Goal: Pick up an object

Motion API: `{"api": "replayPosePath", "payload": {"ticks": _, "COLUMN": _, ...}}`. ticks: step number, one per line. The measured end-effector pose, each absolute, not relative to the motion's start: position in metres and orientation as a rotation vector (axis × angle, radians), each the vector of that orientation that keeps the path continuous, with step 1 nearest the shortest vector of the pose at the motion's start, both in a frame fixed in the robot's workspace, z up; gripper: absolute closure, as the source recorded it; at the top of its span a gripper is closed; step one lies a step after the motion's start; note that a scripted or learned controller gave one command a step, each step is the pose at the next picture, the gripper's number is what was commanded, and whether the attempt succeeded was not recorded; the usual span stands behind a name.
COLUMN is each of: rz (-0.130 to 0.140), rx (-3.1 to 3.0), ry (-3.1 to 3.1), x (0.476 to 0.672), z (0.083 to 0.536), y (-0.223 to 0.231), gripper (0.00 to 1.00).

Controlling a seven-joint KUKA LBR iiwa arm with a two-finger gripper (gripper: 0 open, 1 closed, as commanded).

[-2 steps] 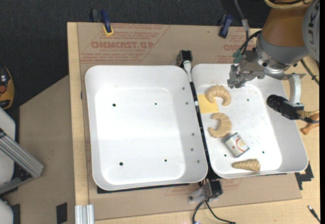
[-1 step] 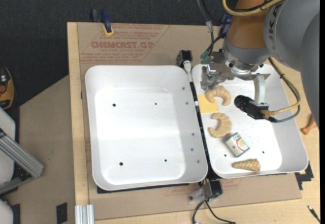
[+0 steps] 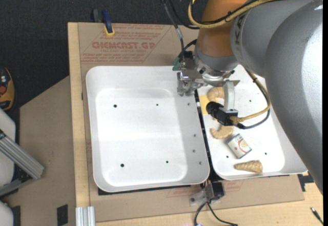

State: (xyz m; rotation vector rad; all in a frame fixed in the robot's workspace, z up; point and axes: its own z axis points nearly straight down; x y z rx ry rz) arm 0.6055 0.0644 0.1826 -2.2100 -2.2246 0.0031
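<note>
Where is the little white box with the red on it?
The little white box lies in the right bin, near its front, between a tan crescent piece and a tan cone-shaped piece.

arm: grey, orange-banded wrist, reaching in from the right | pose: wrist pointing down | gripper (image 3: 204, 90): low over the bins' adjoining edges

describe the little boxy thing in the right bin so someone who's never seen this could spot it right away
Start at the right bin, the one under the grey arm, and look toward its near edge. The small box lies there tilted, white with a red and dark label. A tan crescent piece lies just above it and a tan cone just below; it is the only straight-edged, printed thing among them.
</note>
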Motion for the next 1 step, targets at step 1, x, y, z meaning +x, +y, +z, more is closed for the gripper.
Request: {"api": "replayPosePath", "payload": {"ticks": 1, "rz": -0.028, "rx": -2.227, "ry": -2.236, "x": 0.6432, "z": 0.4155, "y": 0.0880, "gripper": 1.00}}
